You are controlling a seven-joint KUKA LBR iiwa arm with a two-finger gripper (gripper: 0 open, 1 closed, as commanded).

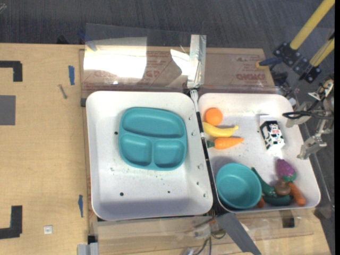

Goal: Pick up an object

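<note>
The left bin [101, 158] holds a teal divided plate [153, 138]. In the right bin [249, 102] an orange ball [213, 115], a yellow banana [219, 129] and an orange carrot [227, 142] lie together near the dividing wall. A black-and-white toy cow [272, 134] stands towards the right wall. At the front sits a teal bowl [238, 185]. Beside it, in the front right corner, lie a purple eggplant [285, 168], a dark green vegetable [276, 197] and a small orange piece [298, 195], all touching.
Cardboard and a clear plastic sheet [133, 65] stand behind the bins. Yellow struts with black clamps [297, 57] and metal fittings [313, 126] crowd the right bin's outer edge. Bare wooden bench [37, 142] stretches to the left.
</note>
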